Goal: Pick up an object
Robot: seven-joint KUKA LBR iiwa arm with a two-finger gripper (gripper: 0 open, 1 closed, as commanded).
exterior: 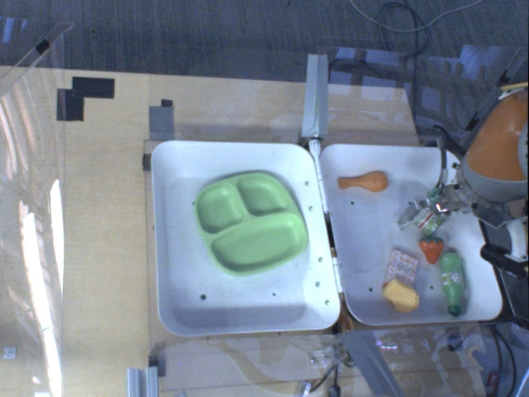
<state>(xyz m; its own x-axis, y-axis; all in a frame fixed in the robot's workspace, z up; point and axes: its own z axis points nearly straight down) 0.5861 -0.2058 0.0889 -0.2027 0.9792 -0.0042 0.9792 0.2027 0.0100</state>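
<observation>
Gripper (428, 213) hangs low over the right bin (364, 292), near its right wall, with its fingers spread apart and nothing between them. Just below the fingertips lies the likeliest target, a small red and orange piece (431, 250) that looks like a toy strawberry or carrot top. It sits very near the gripper, though whether they touch is hard to tell.

A green bottle (452, 282) lies just beside the red piece, toward the bin's front right corner. A small printed packet (402, 264) and a yellow lump (402, 296) sit close together left of the bottle. An orange drumstick (364, 182) lies well apart near the back. The left bin (178, 304) holds a green divided plate (250, 222).

The risk, as I judge it, is crowding: closing on the red piece could nudge the bottle or catch both. The piece is small and rounded, so it may squirt out sideways, and the bin wall nearby leaves little room.
</observation>
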